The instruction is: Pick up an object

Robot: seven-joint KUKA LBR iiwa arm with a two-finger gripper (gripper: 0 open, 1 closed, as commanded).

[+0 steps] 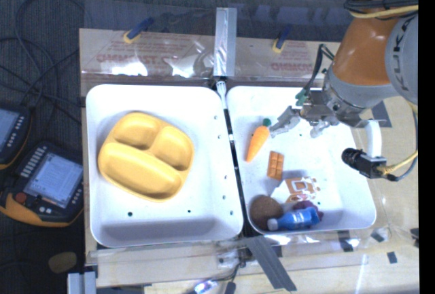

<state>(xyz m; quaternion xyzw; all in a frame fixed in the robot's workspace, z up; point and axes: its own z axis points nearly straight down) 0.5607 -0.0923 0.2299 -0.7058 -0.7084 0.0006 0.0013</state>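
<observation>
Two white bins side by side on bench. Left bin (pixel 102 99) holds one big yellow moulded form (pixel 145 155), nearly filling its middle. Right bin (pixel 353 214) holds the small stuff.

Arm (pixel 370 55) enters from the right, orange band over the right bin's upper corner. Gripper (pixel 304 124) hangs over the upper middle of the right bin, fingers spread apart, nothing between them.

Objects in right bin, big to small: blue bottle (pixel 297 218) lying on its side at the near wall; brown rounded lump (pixel 264 207) touching the bottle's cap end; carrot (pixel 257 142); white-and-orange printed piece (pixel 301 187) just above the bottle; small orange block (pixel 274 165).

Key relation: carrot is the nearest thing, just left of and slightly below the fingertips, leafy green end pointing up toward them. Long axis runs slantwise, top-right to bottom-left, tip close to the dividing wall (pixel 232 143) between bins.

Judgement: a short shift left and down would reach it. Jaws should close across the carrot's thick upper part. Little room on the wall side; open floor on the right of it
</observation>
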